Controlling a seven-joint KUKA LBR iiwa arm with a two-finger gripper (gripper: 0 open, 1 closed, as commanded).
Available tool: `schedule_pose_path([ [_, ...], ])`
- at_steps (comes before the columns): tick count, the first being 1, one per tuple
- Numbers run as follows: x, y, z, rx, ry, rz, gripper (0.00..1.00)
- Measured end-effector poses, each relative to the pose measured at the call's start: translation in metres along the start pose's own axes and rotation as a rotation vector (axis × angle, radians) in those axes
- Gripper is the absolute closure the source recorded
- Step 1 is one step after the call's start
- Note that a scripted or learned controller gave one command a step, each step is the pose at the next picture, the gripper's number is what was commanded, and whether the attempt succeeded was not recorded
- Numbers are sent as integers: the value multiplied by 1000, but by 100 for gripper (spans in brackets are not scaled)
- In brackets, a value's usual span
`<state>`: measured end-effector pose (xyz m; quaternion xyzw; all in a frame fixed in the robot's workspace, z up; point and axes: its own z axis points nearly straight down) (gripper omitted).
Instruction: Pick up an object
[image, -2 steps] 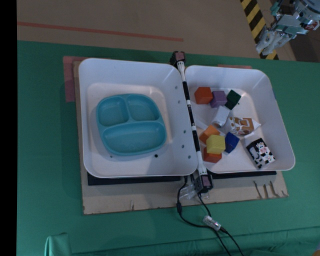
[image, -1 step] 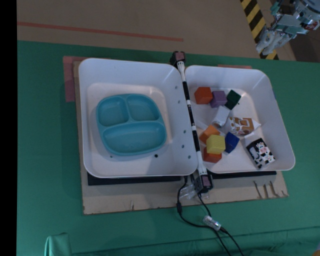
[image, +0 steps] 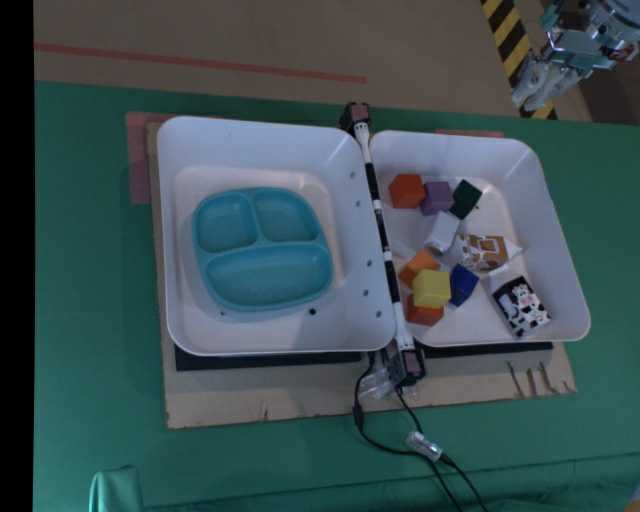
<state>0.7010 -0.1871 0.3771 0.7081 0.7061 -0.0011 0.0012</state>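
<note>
Cables (image: 400, 425) at front, blocks (image: 432, 288) in right bin (image: 560, 250), gripper (image: 545, 85) cut off top right — grip unreadable.

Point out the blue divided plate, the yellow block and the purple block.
blue divided plate (image: 262, 248), camera view: ridge between its compartments.
yellow block (image: 432, 288), camera view: middle of its top face.
purple block (image: 436, 196), camera view: middle of its top face.

One fixed camera is looking down at a slant from above the table (image: 90, 300), standing well back so both white bins are fitting in frame. The left bin (image: 200, 150) is sitting toward nine o'clock, the right bin (image: 540, 200) toward three, with floor (image: 250, 40) showing at twelve.
</note>
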Motion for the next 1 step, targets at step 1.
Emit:
schedule_pose_path([
  [1, 0, 0, -1, -1, -1, 0, 100],
])
